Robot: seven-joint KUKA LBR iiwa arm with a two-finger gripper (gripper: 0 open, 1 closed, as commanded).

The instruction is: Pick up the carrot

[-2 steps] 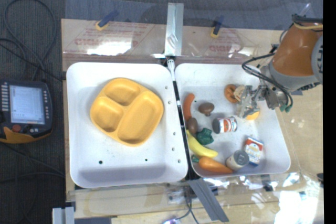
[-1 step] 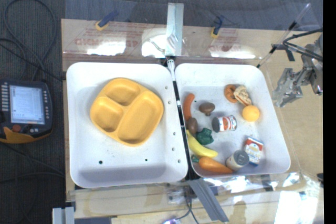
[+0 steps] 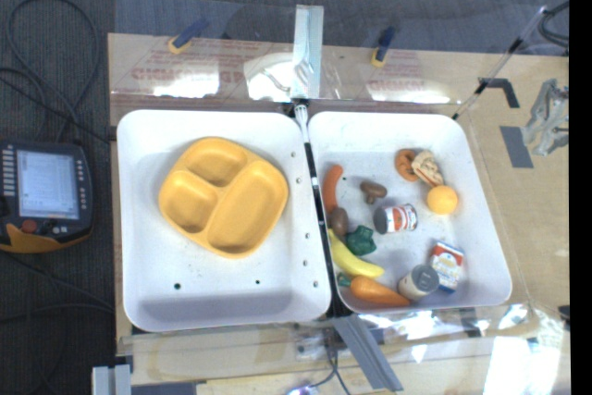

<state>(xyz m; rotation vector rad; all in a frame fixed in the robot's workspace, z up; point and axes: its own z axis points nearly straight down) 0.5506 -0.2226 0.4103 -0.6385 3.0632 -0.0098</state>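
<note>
Carrot pick-up looks not yet begun, judging by how things lie. Going from the left: a black teach pendant [image 3: 42,194] rests on the floor. On the desk [image 3: 536,227], the left white bin [image 3: 129,199] carries a yellow divided plastic plate [image 3: 224,195]. In the right white bin [image 3: 472,153], a long red-orange toy piece [image 3: 331,183] lies along the left wall and could be mistaken for the target. The orange tapered toy carrot [image 3: 377,292] lies flat against the near wall. It is touching a yellow toy banana [image 3: 356,264] on its left and sits just beside a tipped grey can [image 3: 423,280] on its right. A small red-and-white carton [image 3: 448,264] sits just past that can. At the far right, well apart from the bin, a grey metal shape is probably the gripper [image 3: 548,116]; I cannot tell whether it is wide or narrow. The next move calls for travel over to the carrot and a descent across its width. The wall, the banana and the can crowd that approach.
</note>
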